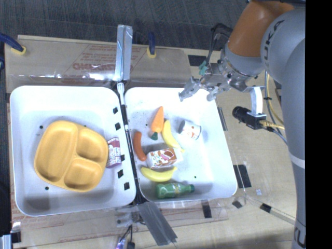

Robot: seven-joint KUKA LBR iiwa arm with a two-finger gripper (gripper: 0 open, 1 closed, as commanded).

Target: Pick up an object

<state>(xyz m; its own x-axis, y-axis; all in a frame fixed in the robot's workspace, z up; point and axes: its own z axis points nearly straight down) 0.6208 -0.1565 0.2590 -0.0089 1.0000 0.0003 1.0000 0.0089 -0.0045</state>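
Hovering over the far right corner of the right bin (220, 188), the gripper (199, 93) hangs with its two fingers spread apart and nothing between them, well above the heap of objects. Below it lie a carrot (157, 119), two bananas (170, 134) — one upright, one (158, 174) curved beneath a red-and-white labelled pouch (162, 158) whose print is too small to read — a sausage (139, 145), a small white can (190, 130) and a green bottle (174, 190). Grey lettering "KUKA" runs up the arm (282, 40), while the left bin (21, 191) holds a yellow divided tray (70, 154) and a small dark packet (113, 153).
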